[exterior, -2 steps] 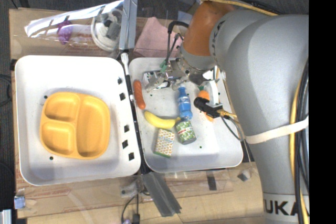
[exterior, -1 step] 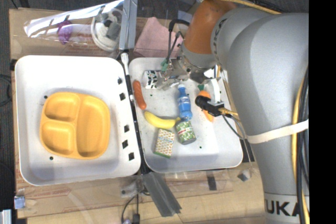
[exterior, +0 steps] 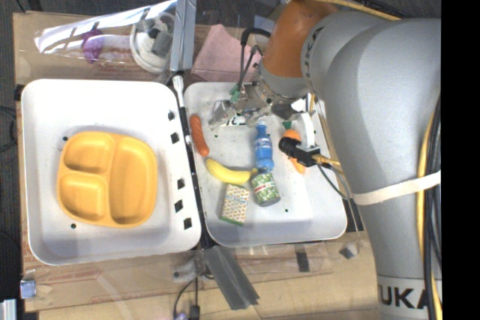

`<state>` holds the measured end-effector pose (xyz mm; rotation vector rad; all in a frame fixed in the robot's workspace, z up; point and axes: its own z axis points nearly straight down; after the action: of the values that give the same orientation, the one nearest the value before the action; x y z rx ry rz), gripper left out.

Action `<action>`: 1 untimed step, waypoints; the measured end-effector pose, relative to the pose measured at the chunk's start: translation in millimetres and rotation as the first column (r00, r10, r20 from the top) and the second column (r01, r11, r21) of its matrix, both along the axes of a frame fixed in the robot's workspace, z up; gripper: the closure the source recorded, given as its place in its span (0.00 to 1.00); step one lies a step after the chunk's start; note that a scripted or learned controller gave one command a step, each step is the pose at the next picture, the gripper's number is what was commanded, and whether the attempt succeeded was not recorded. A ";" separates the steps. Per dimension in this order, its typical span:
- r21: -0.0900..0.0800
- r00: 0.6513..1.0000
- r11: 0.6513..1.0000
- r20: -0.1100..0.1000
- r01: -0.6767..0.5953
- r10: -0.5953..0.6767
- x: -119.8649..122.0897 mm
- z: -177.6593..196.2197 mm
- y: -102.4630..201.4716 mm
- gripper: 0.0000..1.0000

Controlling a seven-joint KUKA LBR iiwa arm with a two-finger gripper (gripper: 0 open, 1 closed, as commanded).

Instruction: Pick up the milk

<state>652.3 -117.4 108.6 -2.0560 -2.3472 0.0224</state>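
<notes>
Fingers on the grey arm's gripper [exterior: 231,113] sit low over the far end of the right shallow white bin [exterior: 322,225], too blurred to tell whether they are apart or together. The milk, probably the small pale patterned carton [exterior: 235,204], lies well apart from them at the bin's near end, just beside the yellow banana [exterior: 227,171] and the green-labelled jar [exterior: 265,189]. With those neighbours crowding it and the upright blue plastic bottle [exterior: 262,148] between, a descent could catch the wrong item, or nudge the carton aside and close on nothing.
</notes>
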 end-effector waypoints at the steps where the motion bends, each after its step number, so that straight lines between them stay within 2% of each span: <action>1: -0.004 0.988 0.988 0.003 0.156 -0.156 0.7 -15.6 -26.9 0.00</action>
<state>652.9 -144.3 93.0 -2.2356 -2.1820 0.0221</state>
